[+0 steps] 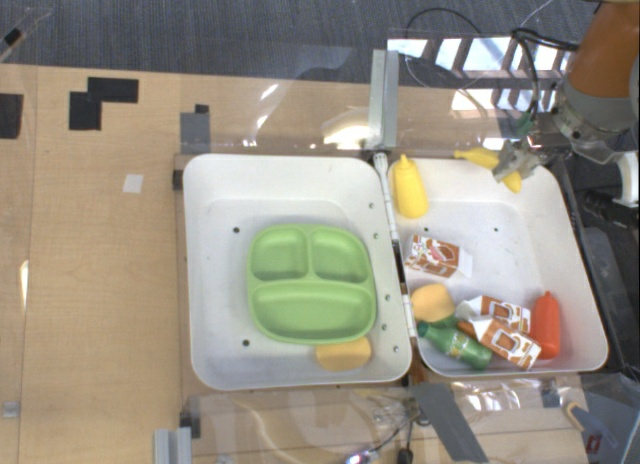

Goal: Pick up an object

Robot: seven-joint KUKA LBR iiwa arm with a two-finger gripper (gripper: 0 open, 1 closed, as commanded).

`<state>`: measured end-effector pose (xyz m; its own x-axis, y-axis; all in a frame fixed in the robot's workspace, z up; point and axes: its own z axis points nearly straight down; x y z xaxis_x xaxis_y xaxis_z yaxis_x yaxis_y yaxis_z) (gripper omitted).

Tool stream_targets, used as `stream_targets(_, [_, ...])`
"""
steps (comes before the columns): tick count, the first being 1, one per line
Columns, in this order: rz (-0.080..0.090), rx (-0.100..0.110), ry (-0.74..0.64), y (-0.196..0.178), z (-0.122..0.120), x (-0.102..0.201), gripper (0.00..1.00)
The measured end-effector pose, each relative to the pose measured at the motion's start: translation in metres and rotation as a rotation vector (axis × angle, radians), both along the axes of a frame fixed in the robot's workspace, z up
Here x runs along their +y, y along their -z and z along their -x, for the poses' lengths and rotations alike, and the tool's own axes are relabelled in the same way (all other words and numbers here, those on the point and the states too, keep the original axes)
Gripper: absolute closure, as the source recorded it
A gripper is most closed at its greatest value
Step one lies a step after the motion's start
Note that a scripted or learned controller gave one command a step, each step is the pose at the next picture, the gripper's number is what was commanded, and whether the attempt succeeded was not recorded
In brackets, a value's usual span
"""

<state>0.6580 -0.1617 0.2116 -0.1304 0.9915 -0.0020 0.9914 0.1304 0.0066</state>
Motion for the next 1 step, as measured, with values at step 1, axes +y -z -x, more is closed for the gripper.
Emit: stream_targets(1, [-0.001, 0.004, -0.050, 0.0328, -0.0123, 0.0283, 1.00])
